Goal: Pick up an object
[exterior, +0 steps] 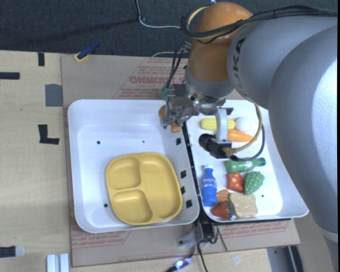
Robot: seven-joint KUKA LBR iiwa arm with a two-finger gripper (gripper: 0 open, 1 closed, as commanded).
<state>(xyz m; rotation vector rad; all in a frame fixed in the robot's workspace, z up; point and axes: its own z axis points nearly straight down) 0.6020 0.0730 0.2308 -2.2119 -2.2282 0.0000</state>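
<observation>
Yellow glossy three-compartment plate [143,187] | metal claw [173,117] grip unclear | rounded blue bottle [208,186]

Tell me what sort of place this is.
Probably a robot-grasping test bench, not a kitchen: two white bins on taped cardboard, plastic toy food such as the blue bottle, and a yellow divided plate.

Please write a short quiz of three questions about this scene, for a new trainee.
1. True or false: the yellow plate lies in the left bin.
2. Which item lies nearest the right bin's front edge? A) blue bottle B) bread slice C) carrot
3. Fill in: the yellow plate has ___ compartments.

Key:
1. True.
2. B.
3. Three.

The tool hangs above the divide between the bins; whether it holds anything is unclear.
</observation>
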